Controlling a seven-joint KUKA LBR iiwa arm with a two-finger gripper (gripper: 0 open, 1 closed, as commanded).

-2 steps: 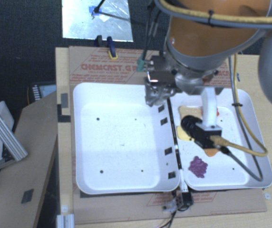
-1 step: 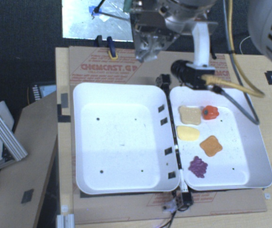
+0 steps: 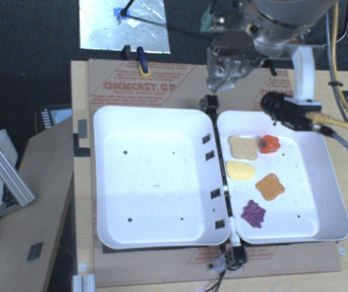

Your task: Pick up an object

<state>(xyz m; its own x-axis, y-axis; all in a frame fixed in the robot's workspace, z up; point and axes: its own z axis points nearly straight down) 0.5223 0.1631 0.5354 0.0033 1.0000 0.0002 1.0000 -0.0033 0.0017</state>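
Several small things lie in the right bin: a beige slice, a red tomato-like piece, a yellow piece, an orange piece and a purple grape bunch. My gripper hangs high above the far edge of the bins, over the divider, apart from all of them. Nothing shows between its fingers.
The left bin stands beside the right one on a cardboard sheet. A shiny metal plate lies at the back left. A blue-and-yellow clamp sits on the cardboard's far edge.
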